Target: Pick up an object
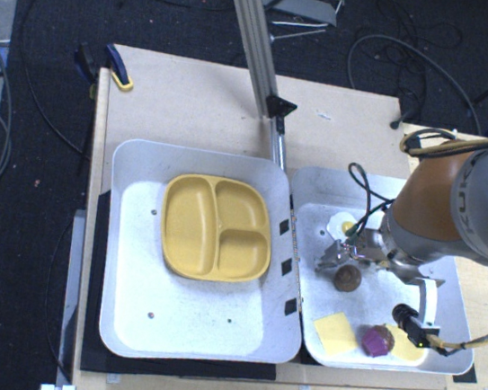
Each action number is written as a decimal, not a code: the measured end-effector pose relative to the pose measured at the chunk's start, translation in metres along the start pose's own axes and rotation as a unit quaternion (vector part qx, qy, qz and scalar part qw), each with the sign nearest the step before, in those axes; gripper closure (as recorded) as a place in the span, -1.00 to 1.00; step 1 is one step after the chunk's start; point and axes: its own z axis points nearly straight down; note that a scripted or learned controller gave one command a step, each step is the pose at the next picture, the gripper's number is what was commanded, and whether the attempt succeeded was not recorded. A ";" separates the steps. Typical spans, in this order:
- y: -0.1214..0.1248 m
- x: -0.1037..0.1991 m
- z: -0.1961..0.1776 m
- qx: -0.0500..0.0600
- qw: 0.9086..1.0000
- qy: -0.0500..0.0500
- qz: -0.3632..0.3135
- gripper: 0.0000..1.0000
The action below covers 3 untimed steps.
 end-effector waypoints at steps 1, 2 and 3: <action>0.001 -0.001 -0.013 -0.002 1.000 0.000 0.001 1.00; 0.005 -0.004 -0.077 -0.001 1.000 0.001 -0.001 1.00; 0.017 -0.004 -0.129 -0.002 1.000 0.001 -0.002 1.00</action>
